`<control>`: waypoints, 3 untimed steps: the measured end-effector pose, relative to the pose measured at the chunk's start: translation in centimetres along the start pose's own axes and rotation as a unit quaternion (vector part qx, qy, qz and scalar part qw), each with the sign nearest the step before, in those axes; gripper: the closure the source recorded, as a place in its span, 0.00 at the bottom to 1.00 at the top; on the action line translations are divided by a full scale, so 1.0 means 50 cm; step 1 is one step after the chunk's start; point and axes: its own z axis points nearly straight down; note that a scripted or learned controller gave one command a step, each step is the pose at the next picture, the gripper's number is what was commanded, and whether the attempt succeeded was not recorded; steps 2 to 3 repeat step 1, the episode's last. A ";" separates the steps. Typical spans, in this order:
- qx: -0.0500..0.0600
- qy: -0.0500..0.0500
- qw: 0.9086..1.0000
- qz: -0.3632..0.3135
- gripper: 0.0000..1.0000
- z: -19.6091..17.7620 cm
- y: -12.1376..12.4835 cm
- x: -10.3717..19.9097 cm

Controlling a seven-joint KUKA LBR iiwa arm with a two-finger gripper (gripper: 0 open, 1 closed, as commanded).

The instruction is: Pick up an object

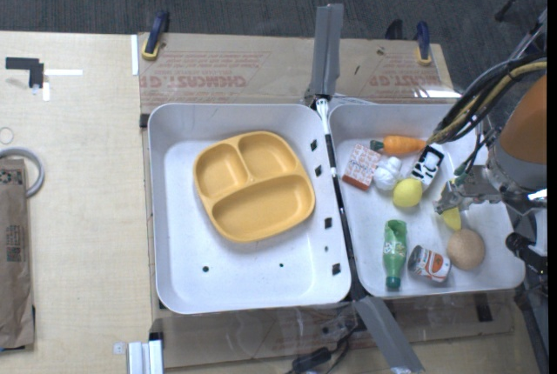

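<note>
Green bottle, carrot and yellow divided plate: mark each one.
green bottle (394,253), camera view, middle of its body.
carrot (403,144), camera view, middle of its orange length.
yellow divided plate (261,209), camera view, floor of its large compartment.

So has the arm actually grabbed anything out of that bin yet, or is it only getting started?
Nothing looks picked up yet. The gripper is low over the right bin, among the objects, close to the lemon and the brown egg-shaped object. I can't make out anything between its fingers. The carrot and green bottle lie in the bin. Gripping and lifting something remain.
</note>
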 end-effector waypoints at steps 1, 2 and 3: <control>0.000 0.000 0.999 -0.043 1.00 -0.179 0.130 0.172; 0.000 0.000 0.999 -0.043 1.00 -0.179 0.130 0.172; 0.000 0.000 0.999 -0.043 1.00 -0.179 0.130 0.172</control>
